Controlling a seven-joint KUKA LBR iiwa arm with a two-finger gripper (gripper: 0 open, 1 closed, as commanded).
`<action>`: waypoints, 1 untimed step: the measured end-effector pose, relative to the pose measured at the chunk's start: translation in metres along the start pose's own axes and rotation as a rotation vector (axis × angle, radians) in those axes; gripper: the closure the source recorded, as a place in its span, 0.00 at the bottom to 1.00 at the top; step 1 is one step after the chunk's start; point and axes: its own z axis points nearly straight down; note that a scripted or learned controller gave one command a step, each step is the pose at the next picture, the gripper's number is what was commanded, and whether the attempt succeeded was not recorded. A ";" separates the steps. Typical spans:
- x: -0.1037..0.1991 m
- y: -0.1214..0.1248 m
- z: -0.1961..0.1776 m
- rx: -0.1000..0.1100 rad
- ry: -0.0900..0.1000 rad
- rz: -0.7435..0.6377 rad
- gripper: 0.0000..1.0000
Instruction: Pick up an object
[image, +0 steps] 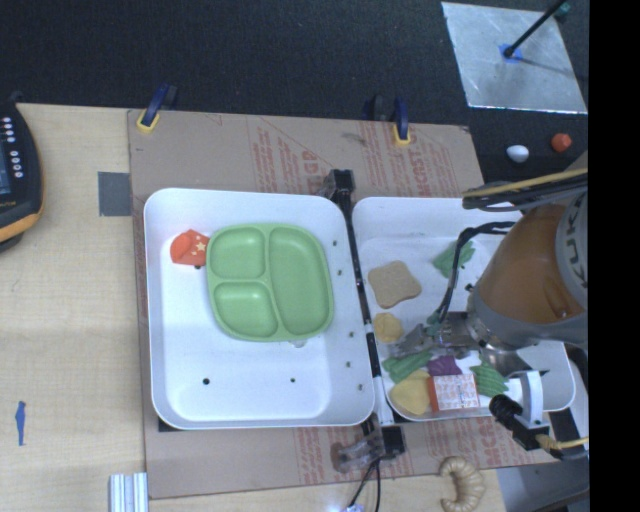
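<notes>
My gripper (418, 345) is low in the right bin (400, 215), reaching in from the right under the orange-banded wrist (525, 270). It is among a cluster of small items: a green piece (403, 365) just below it, a small yellow lump (388, 327) to its upper left, and a purple and red box (452, 385) to its lower right. A tan toast slice (393, 284) lies further up the bin. A pale yellow item (408, 398) rests at the bin's front edge. The arm hides the right half of the bin.
The left bin (170, 330) holds a green divided plate (270, 282) and a small red object (188, 248) at its upper left. Another green piece (445, 262) lies near the arm's cable. A black divider strip (358, 300) runs between the bins.
</notes>
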 end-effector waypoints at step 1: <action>-0.003 0.000 0.000 -0.001 0.001 -0.002 0.00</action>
